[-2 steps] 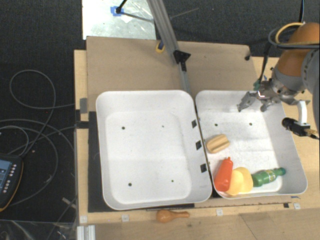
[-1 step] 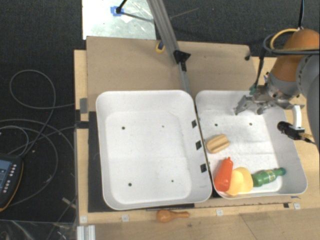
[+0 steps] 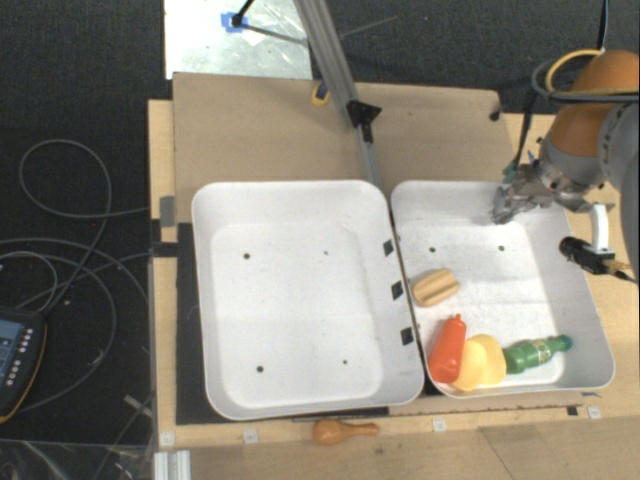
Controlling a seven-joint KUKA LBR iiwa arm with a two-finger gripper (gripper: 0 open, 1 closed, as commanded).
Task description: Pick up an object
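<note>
I see my gripper (image 3: 507,206) at the right white bin's (image 3: 470,213) one-o'clock corner; claw state unreadable, toys clustered at six.

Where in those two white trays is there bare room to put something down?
The left bin has a bare floor from wall to wall. In the right bin, the middle is free, between the gripper and the bread roll. Its near corner is crowded: ketchup bottle, yellow toy, green bottle.
</note>
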